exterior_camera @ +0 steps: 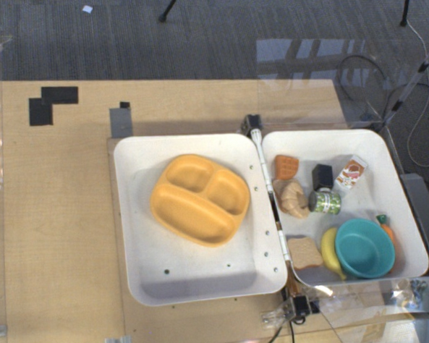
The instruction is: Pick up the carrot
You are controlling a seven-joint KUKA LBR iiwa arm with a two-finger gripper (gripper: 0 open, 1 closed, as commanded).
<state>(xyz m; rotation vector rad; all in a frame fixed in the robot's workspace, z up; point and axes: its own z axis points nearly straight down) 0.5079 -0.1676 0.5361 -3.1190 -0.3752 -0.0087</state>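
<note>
Carrot (387, 230) at right bin (387, 149) near-right edge, wedged behind teal bowl (364, 248), mostly hidden. Gripper state: cannot tell. Step: approach not begun. Next: descend beside bowl rim, narrow clearance.

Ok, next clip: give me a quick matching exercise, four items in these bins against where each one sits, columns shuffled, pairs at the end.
Things:
1. yellow divided plate
2. teal bowl
3. carrot
4. slice of bread

Places:
A. wedged between the bowl and the right bin's right wall
B. near-left corner of the right bin, by the divider
C. middle of the left bin
D. near-right part of the right bin, beside the banana

Pairs: 1-C, 2-D, 3-A, 4-B
</note>
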